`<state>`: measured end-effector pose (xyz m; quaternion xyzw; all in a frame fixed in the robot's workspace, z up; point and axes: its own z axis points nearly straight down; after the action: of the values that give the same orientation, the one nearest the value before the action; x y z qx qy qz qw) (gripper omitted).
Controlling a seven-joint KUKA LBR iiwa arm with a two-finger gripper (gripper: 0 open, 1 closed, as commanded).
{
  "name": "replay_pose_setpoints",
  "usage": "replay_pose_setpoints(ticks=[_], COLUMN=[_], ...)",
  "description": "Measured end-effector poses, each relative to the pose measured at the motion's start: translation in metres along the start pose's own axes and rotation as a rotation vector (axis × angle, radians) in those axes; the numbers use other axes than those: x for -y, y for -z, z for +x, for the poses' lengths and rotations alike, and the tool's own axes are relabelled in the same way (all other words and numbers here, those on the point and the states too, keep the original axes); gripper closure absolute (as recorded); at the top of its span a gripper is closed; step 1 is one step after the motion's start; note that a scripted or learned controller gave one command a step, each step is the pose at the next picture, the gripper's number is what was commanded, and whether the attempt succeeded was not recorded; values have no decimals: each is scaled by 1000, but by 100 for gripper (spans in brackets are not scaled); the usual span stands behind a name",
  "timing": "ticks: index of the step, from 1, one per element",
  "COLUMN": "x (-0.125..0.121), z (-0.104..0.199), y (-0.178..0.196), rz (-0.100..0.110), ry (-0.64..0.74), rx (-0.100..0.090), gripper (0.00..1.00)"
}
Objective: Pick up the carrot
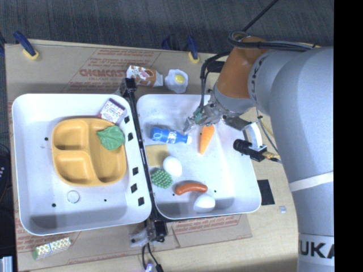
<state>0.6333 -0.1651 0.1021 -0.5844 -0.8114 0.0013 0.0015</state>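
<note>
A yellow divided tray with a green leaf was seen in the left bin; a blue bottle, egg and sausage lay in the right bin.

Two white bins, one yellow tray, one carrot, one sausage, one blue bottle — two eggs, in the right bin.

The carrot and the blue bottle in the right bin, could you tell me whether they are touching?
Apart. The camera view shows bare white bin floor between the carrot and the blue bottle.
</note>
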Motion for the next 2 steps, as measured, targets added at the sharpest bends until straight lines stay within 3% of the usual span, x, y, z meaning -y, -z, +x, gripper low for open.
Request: replay_pose_setpoints(ticks=[1,2], x=[12,12], z=[11,11], y=[112,112], rz=[-3,-2], ry=[-258,-258], rx=[2,1], gripper=[100,0])
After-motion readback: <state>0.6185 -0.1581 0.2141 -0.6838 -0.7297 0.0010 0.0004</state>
